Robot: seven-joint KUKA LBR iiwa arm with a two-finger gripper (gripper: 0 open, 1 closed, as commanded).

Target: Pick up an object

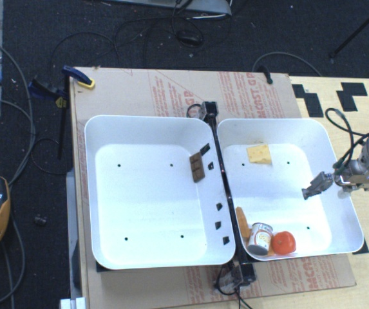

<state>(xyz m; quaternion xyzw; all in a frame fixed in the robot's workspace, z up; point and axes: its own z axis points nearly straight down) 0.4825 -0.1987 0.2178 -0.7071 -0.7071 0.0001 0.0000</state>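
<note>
My gripper [313,189] hangs over the right side of the right bin [316,134], reaching in from the right edge, and nothing shows in it. A yellow wedge-shaped block [258,154] lies at the back of that bin, well to the gripper's left. Along the front edge sit an orange carrot [242,221], a small tin can [259,237] lying on its side and a red tomato [284,242], all below and left of the gripper. In the left bin [107,134], a brown chocolate bar [198,167] rests near the right wall.
A small dark piece [205,150] lies just above the chocolate bar. The black divider [219,172] runs between the bins. Cables [342,124] trail over the bench at the right, and a blue-and-yellow clamp [78,77] sits at the cardboard's back left corner.
</note>
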